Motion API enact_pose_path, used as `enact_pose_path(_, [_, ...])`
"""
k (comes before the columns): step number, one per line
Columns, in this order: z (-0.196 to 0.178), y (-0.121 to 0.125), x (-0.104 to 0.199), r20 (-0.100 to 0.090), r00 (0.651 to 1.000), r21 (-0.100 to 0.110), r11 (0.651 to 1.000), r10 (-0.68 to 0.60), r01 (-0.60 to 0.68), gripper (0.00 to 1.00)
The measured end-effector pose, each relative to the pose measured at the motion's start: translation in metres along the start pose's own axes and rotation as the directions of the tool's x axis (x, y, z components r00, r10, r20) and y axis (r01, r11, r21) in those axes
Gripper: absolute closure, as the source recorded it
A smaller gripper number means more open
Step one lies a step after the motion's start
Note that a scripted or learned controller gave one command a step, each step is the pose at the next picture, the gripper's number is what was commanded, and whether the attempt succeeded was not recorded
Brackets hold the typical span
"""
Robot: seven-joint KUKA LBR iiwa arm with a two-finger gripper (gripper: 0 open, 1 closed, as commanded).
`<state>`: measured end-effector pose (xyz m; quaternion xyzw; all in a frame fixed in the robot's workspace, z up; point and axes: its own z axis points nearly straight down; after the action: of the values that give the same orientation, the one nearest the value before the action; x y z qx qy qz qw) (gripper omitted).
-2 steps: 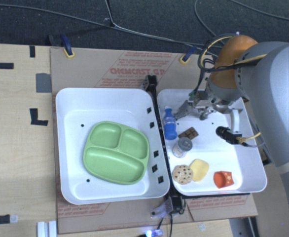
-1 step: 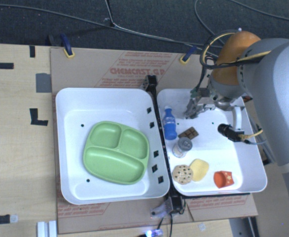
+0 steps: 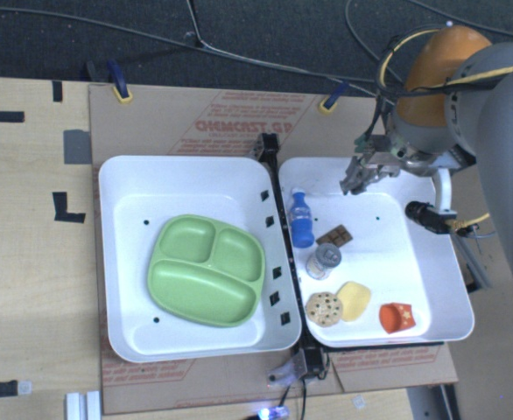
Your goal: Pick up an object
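We are seeing a wooden worktop [image 3: 29, 234] carrying two white bins. The arm [image 3: 467, 86] is reaching in from the right, gripper [image 3: 361, 175] hanging over the right bin [image 3: 432, 269], far edge; we cannot tell its opening. Below it are lying a blue bottle [image 3: 301, 220], brown bar [image 3: 333, 235], grey cap [image 3: 327, 256], cookie [image 3: 324, 308], yellow piece [image 3: 354, 300], red piece [image 3: 397, 318]. The left bin [image 3: 125, 191] is holding a green tray [image 3: 207, 269].

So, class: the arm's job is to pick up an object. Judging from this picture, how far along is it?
Done: nothing looks picked; the blue bottle, cookie, yellow piece and red piece all lie in the right bin. In hand: the gripper hangs over that bin's far edge, nothing visible between its fingers. Left: descend, grasp, lift.
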<state>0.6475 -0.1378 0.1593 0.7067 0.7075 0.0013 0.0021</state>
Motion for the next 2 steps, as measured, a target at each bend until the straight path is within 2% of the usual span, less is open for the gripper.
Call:
enact_pose_path(1, [-0.055,0.008,0.009,0.0,1.0,0.0,1.0,-0.001,0.001,1.0])
enact_pose_path(2, [-0.09,0.009,0.009,-0.001,1.0,0.003,1.0,0.0,0.0,1.0])
